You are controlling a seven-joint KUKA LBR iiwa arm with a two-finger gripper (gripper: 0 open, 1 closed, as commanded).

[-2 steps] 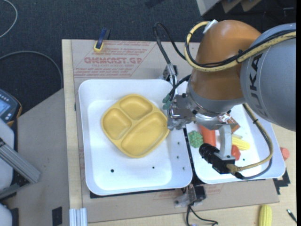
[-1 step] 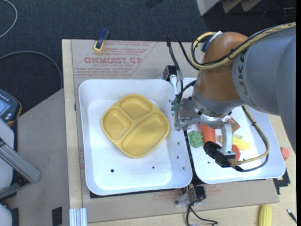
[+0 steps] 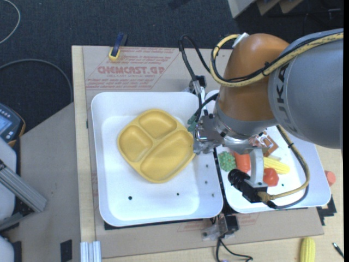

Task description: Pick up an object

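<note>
A yellow divided plate (image 3: 155, 144) lies in the left white bin (image 3: 109, 201). The right bin (image 3: 305, 198) holds small toy foods: a green piece (image 3: 226, 159), an orange-red piece (image 3: 244, 162), a red piece (image 3: 270, 176), a yellow corn piece (image 3: 276, 165) and a brown patterned item (image 3: 266, 142). The arm's orange wrist hangs over the wall between the bins and covers much of the right bin. My gripper (image 3: 199, 138) sits at the plate's right edge, mostly hidden under the wrist.
Both bins rest on a brown cardboard sheet (image 3: 136, 67). A yellow and blue clip (image 3: 116, 48) lies at the sheet's far edge. A yellow corn cob (image 3: 307, 250) lies off the bench at the bottom right. Cables run at the left.
</note>
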